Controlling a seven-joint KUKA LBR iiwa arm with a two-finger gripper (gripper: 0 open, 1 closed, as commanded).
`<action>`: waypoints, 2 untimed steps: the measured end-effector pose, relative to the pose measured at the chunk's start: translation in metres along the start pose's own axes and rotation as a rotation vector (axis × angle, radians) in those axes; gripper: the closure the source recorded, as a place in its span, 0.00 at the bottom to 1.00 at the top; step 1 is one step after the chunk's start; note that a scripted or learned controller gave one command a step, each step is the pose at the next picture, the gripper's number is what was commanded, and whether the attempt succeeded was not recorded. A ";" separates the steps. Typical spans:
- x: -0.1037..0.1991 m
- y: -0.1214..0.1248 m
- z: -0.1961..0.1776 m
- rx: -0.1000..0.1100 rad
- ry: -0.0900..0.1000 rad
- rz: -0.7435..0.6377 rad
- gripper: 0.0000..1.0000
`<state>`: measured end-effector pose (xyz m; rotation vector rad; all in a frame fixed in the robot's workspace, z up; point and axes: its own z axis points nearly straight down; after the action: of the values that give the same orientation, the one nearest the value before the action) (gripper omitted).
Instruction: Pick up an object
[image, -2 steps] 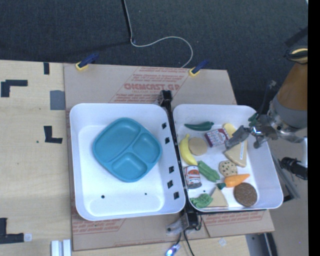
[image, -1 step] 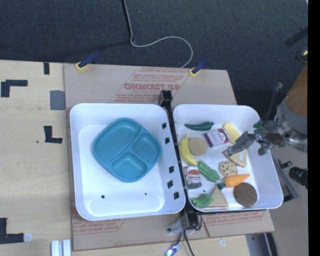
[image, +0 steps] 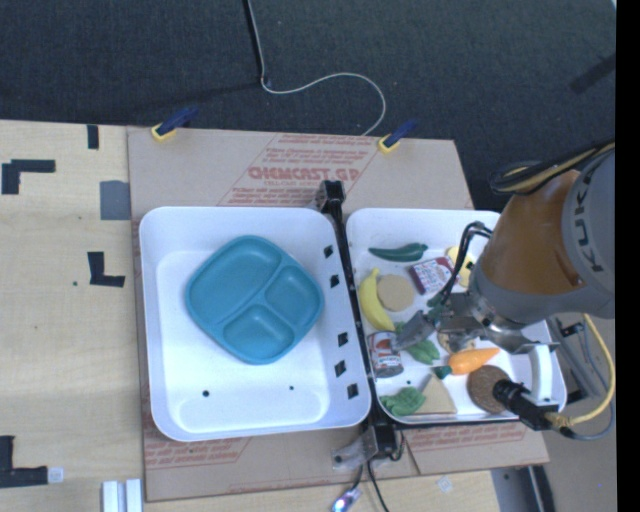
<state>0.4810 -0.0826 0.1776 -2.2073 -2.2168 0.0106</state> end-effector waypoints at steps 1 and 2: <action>-0.003 0.002 -0.016 -0.010 -0.004 0.003 1.00; 0.090 0.002 -0.005 -0.010 -0.001 -0.006 1.00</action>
<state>0.4828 0.0071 0.1832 -2.2056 -2.2286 0.0008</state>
